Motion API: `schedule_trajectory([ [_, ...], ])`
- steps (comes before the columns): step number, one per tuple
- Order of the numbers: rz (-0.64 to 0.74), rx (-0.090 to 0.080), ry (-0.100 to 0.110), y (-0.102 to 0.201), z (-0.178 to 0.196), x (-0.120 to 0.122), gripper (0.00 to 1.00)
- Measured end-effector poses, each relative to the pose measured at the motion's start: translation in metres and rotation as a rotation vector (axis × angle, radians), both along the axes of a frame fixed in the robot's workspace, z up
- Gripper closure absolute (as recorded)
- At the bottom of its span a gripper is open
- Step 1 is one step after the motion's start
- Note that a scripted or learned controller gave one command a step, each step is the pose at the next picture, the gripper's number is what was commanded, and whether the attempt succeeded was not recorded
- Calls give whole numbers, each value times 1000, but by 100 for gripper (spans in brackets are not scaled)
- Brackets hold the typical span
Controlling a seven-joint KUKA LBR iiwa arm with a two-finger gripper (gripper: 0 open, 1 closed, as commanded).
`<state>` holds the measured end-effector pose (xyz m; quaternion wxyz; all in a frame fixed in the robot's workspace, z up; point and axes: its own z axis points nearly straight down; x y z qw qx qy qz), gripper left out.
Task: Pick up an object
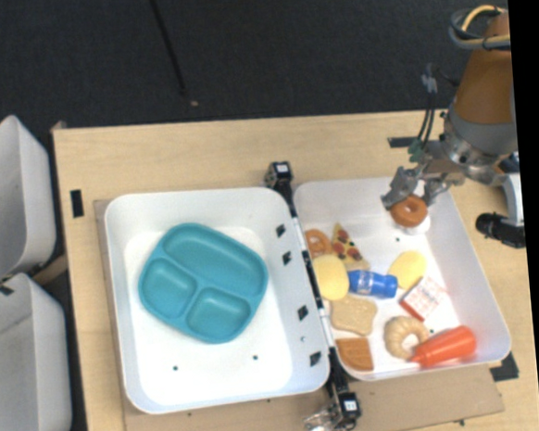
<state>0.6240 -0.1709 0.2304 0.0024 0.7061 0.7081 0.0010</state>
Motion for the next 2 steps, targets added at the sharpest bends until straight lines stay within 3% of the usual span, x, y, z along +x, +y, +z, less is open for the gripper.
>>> schedule_trajectory([
  [1, 1, 1, 4, -1, 9, 1, 100],
  [2, 4, 2, 4, 51, 17, 8, 100],
])
